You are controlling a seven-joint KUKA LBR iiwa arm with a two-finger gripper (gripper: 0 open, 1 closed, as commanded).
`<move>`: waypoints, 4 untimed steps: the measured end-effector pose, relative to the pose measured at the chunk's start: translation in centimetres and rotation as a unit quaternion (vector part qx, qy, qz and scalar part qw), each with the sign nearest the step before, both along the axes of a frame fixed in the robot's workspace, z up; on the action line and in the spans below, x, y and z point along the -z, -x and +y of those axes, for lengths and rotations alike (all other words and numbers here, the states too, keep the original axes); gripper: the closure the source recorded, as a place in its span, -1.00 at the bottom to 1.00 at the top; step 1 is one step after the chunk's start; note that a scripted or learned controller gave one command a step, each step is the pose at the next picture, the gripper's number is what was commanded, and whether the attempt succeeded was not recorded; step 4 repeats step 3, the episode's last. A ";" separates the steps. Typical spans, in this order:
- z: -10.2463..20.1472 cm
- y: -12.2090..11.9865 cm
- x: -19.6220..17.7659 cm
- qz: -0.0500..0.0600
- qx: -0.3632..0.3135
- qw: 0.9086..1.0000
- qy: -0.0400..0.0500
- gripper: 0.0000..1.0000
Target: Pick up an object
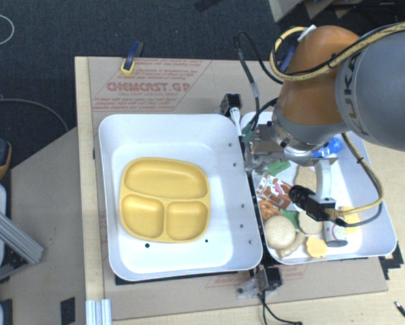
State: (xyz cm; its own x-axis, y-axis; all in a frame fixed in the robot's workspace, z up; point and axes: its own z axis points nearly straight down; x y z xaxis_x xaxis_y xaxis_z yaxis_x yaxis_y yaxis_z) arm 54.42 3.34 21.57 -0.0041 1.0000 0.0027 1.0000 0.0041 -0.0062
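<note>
From my seat the KUKA arm (365, 80) takes up most of the right side, its grey link coming in from the far right and its orange band (317, 73) sitting directly over the far half of the right bin (382, 232). The left bin (114, 141) is next in size, and it carries a yellow divided tray (165, 198) lying flat near its middle, well apart from the arm. The gripper (270, 156) hangs below the orange band at the left wall of the right bin, just beside the divider between the two bins; I cannot tell how wide its claw stands or whether anything sits in it, because the wrist body covers it from above. The pickable clutter lies on the near side of the claw: a red-and-white patterned packet (273, 193) closest to it, then a pale round bun-like piece (280, 231), then a small yellow piece (316, 247) at the near rim. A blue item (332, 146) peeks out to the right of the wrist. So, as I judge it, the move turns on the packet lying just near of the claw, its long side running roughly far-to-near along the bin's left wall; a short shift toward me and a descent should line up with it.
</note>
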 end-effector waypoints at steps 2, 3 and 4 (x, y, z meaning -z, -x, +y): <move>2.5 1.1 -0.3 -0.004 0.002 1.000 0.001 1.00; 3.0 1.7 -1.5 -0.005 0.002 1.000 0.001 1.00; 3.0 1.7 -1.5 -0.005 0.002 1.000 0.001 1.00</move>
